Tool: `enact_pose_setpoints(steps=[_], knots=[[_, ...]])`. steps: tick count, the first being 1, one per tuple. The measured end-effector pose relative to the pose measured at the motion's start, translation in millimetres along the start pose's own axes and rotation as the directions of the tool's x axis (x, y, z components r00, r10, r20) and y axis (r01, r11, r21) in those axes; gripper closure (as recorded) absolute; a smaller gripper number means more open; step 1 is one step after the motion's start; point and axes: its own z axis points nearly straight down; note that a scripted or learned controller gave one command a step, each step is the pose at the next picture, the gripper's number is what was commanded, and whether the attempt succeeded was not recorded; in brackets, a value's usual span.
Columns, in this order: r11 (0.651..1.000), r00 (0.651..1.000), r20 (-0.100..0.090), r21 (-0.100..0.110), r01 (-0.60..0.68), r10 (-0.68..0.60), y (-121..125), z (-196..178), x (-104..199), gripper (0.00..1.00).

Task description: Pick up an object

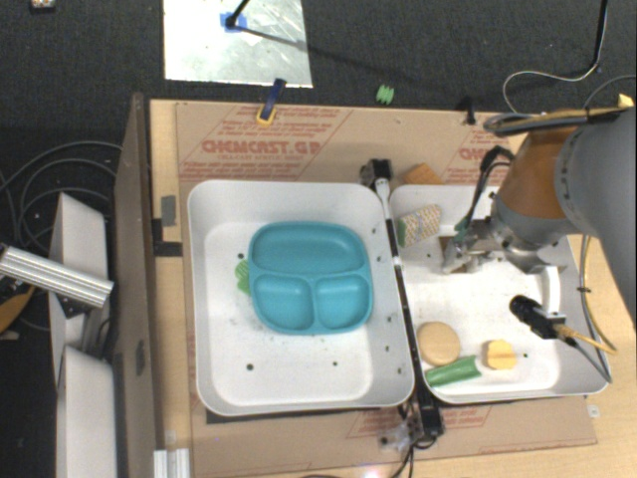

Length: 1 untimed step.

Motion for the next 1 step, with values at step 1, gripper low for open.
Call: enact_pose_setpoints(steps=[1], knots=[[1.0, 1.0, -0.001, -0.008, 0.002, -0.002, 8.0, -106.8, 102.9, 1.0]])
